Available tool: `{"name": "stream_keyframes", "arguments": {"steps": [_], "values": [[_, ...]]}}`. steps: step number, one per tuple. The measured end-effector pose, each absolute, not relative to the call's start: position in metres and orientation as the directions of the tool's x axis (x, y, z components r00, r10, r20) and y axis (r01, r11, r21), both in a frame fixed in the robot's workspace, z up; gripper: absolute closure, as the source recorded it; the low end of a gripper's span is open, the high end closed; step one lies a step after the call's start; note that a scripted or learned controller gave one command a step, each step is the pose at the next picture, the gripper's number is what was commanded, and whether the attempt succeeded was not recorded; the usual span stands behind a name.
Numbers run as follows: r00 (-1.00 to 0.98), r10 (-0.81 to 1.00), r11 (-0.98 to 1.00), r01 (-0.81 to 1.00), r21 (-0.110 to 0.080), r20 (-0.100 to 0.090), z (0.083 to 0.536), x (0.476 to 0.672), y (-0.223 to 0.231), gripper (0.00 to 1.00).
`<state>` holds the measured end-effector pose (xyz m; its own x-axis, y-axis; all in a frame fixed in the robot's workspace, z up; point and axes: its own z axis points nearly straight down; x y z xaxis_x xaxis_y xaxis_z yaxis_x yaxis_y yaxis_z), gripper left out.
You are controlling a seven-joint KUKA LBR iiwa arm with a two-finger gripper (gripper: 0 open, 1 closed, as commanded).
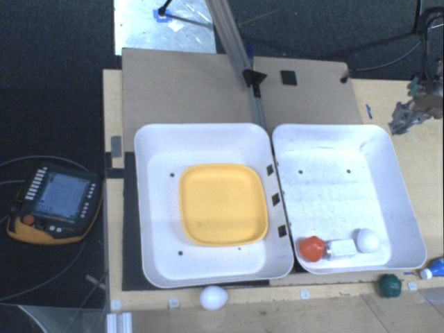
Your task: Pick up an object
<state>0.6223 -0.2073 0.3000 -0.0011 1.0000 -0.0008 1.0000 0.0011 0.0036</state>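
Red ball (312,248) in right bin (388,158)

smooth white plastic bins (208,136), matt yellow plate (223,204), perhaps cardboard backing (187,85)

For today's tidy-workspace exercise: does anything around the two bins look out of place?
Yes. A white egg-shaped thing lies on the bench in front of the left bin, and a dark green ball sits off the right bin's near corner. Other small things lie inside that bin, so these two look strayed.
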Motion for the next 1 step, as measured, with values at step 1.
{"name": "stream_keyframes", "arguments": {"steps": [1], "values": [[-0.004, 1.000, 0.004, 1.000, 0.001, 0.001, 0.2973, 0.6174, -0.1572, 1.00]]}}
